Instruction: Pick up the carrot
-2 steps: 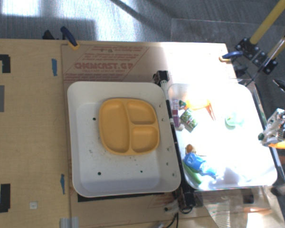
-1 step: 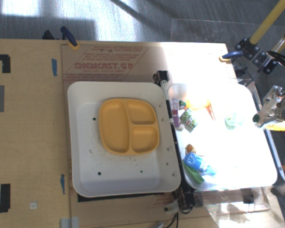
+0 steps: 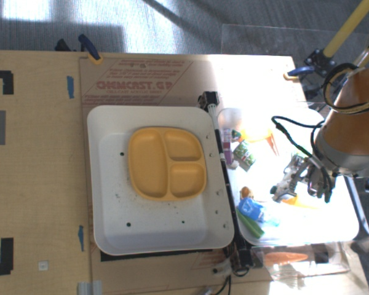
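One camera sits high over the bench (image 3: 37, 165), looking down at a slant; the left bin (image 3: 104, 226) lies near centre; the right bin (image 3: 341, 229), washed out by glare, runs toward the right edge.

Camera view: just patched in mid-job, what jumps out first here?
The yellow divided plate lies in the middle of the left bin, the boldest shape in view. The right bin is washed out by glare, with small items strewn along its left side, among them a thin orange carrot near the top. The claw hangs over that bin, below and right of the carrot.
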Tool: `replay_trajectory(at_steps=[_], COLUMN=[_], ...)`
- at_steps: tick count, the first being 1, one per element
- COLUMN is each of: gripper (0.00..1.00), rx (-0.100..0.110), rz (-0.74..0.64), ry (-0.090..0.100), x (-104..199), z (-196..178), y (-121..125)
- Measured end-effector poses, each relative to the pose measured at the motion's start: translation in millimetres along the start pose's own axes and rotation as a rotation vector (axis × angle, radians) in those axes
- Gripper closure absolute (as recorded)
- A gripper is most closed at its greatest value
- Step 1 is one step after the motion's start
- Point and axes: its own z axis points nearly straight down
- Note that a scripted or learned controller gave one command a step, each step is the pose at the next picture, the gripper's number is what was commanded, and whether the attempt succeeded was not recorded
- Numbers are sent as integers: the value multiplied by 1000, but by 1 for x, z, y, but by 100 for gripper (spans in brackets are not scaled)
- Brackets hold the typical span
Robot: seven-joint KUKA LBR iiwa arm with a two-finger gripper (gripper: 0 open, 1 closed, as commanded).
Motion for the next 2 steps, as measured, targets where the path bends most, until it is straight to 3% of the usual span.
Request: replay_trajectory(at_steps=[1, 2], gripper=[100, 100], rx=[-2, -5], rz=[195, 348], ry=[-11, -15], x=[-15, -19], z=[115, 89], y=[-23, -29])
